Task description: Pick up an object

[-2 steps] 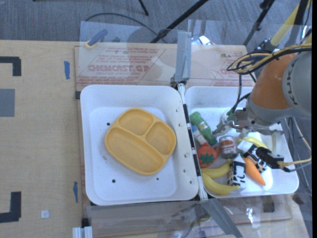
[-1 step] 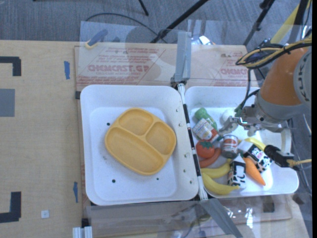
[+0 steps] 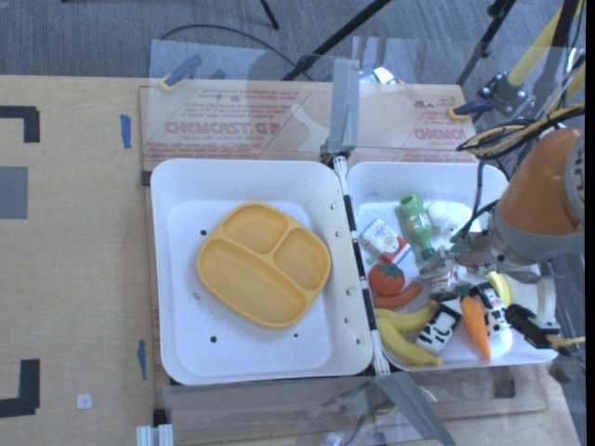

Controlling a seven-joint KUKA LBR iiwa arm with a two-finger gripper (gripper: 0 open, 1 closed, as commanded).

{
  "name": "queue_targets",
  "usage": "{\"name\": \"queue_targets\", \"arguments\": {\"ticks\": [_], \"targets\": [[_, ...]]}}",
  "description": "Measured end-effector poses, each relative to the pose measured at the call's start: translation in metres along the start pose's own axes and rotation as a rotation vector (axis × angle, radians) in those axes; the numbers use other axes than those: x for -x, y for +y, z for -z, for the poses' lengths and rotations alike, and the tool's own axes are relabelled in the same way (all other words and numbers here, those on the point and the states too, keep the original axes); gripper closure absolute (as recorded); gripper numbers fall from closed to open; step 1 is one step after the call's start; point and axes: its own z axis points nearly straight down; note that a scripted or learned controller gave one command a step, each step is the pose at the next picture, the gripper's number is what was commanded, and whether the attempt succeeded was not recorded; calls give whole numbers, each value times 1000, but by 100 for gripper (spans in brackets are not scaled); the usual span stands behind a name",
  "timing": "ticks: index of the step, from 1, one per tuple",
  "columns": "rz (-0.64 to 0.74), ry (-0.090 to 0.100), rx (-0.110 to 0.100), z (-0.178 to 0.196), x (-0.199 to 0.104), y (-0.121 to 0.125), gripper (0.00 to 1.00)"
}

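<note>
The left bin (image 3: 177, 249) has just a divided plate (image 3: 264, 264) sitting mid-bin, while the right bin (image 3: 372, 179) is packed: bottle (image 3: 415, 221) toward the back edge, tomato (image 3: 388, 278) by the left wall, bananas (image 3: 406, 334) and carrot (image 3: 475, 327) along the front edge.

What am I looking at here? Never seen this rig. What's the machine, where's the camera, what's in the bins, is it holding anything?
One fixed camera looks down at a slant on a bench with two shallow white bins. The machine is a robot arm, grey with an orange band, reaching in from the right; its pincer is low over the right bin. The picture is too cluttered there to tell whether anything is in its grasp.

The left bin holds a yellow divided plate. The right bin holds a heap of toy food: a green bottle, a tomato, bananas, a carrot, a small white packet and some other pieces too jumbled to name. Its job is to pick up one object.
</note>
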Motion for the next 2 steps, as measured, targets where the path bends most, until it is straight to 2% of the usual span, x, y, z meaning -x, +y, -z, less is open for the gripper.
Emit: {"name": "queue_targets", "arguments": {"ticks": [1,2], "targets": [[-5,-1,-3,8,2,-1,100],[20,-1,-15,177,-4,-7,100]]}}
